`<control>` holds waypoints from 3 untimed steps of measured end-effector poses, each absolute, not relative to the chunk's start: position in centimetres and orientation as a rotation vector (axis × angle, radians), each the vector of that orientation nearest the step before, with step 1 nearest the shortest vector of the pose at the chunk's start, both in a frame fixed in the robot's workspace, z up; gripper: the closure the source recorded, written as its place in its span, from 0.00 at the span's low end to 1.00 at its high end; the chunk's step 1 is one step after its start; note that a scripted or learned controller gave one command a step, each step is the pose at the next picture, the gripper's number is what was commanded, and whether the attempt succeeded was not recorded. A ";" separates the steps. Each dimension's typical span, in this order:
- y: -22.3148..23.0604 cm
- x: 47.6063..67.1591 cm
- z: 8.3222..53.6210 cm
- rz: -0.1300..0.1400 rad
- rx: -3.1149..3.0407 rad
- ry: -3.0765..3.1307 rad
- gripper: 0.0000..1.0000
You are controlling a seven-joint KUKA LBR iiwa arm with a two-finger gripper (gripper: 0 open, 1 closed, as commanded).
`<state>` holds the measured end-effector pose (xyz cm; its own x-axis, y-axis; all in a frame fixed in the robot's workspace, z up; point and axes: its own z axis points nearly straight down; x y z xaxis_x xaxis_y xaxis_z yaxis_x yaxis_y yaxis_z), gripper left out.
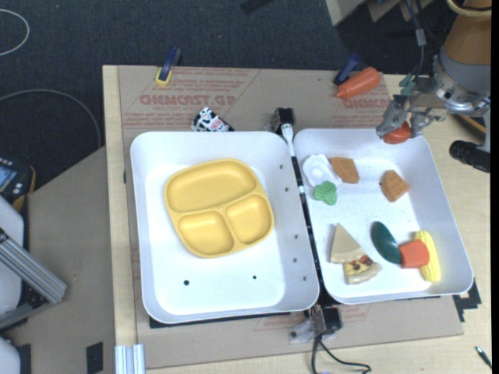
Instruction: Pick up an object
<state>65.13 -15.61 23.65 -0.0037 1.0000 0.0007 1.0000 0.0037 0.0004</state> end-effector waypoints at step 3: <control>-4.4 58.6 23.4 0.002 -2.217 -2.220 1.00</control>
